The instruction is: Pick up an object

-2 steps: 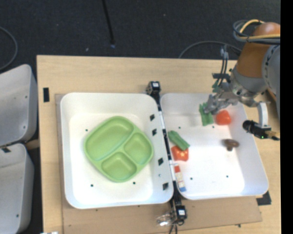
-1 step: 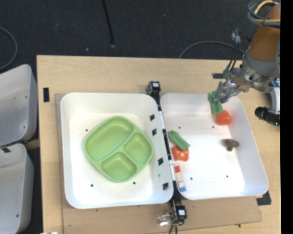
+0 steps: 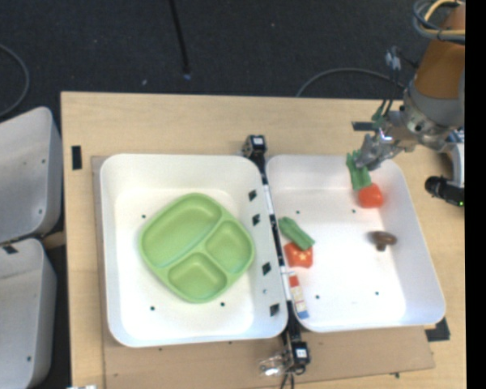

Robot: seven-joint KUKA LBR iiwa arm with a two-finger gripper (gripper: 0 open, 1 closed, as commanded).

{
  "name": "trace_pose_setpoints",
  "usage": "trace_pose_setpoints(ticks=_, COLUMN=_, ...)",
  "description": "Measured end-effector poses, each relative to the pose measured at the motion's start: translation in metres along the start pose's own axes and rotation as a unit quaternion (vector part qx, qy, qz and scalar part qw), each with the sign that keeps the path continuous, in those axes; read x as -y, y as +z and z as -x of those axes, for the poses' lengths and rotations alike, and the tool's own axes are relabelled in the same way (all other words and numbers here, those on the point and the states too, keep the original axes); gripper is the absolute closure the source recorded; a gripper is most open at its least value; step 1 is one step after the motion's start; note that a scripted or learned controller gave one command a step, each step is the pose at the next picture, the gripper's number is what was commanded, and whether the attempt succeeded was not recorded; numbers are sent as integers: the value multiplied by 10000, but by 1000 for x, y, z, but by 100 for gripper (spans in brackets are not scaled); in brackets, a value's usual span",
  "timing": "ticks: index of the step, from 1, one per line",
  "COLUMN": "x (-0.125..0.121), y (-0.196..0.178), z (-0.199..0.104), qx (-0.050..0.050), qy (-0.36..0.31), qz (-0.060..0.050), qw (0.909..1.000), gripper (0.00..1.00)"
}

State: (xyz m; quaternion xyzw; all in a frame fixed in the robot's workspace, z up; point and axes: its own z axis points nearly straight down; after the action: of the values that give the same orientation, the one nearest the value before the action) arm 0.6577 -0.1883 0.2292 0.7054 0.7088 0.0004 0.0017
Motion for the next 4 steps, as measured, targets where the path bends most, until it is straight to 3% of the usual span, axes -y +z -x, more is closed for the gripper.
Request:
trace_pose_setpoints(ticks=2, x=36, y=-7, z=-99, qx=-12, qy=-4, qz=-20, qw=10000, gripper=100)
trace_pose_setpoints(ticks=4, x=47, y=-14, z=-211, qx=-15, qy=-10, qz=-3, qw=10000, gripper=100)
